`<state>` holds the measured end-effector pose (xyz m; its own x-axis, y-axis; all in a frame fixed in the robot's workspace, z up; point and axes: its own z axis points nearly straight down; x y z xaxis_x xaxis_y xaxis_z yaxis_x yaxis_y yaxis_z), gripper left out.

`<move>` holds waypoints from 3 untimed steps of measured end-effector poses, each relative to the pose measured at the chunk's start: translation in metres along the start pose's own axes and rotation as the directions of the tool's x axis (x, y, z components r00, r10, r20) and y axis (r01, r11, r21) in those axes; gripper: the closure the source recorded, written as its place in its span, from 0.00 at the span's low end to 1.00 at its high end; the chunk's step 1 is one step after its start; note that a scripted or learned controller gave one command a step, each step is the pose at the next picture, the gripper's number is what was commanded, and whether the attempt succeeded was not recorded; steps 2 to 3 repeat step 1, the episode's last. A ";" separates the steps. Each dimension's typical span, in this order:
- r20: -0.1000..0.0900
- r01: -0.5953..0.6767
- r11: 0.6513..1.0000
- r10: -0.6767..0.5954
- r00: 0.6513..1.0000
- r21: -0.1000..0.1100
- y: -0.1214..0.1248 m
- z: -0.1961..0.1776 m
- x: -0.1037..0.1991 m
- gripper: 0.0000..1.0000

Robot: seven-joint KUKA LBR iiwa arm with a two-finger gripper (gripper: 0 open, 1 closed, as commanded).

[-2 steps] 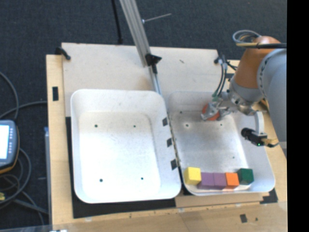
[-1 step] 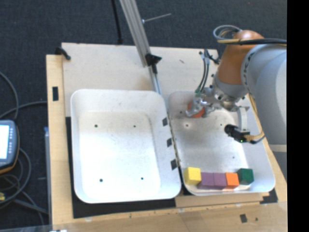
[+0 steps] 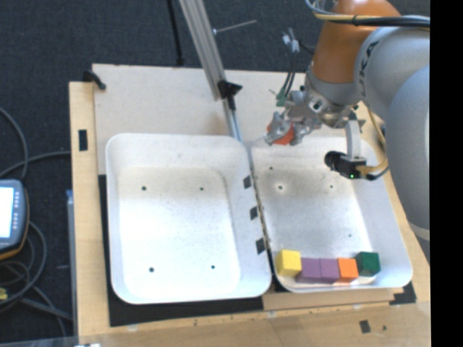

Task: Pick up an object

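The right bin point(image 3: 376, 194) holds 5 blocks point(image 3: 329, 267) along its near wall, while the hand point(image 3: 283, 132) grips a small orange object point(image 3: 279, 129).

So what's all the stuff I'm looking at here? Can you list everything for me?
Blocks: five, in a row along the near edge of the right bin: yellow block, two purple blocks, orange block, green block.
Bins: two, white, side by side on the bench: left bin, right bin.
Bench: one, pale tan board under both bins.
Metal pole: one, silver, slanting down to the bins' far edge.
Handheld screen: one, grey and orange, off the bench at far left, with cables.
Robot arm: one, grey with an orange band, reaching in from the right.
Gripper: one, above the right bin's far left corner.
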<state>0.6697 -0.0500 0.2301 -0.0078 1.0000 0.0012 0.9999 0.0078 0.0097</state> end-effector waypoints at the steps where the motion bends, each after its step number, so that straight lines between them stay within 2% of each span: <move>1: -0.001 0.001 1.000 -0.001 1.000 0.013 -0.030 0.035 0.075 1.00; 3: -0.001 0.001 1.000 -0.001 1.000 0.013 -0.030 0.035 0.075 1.00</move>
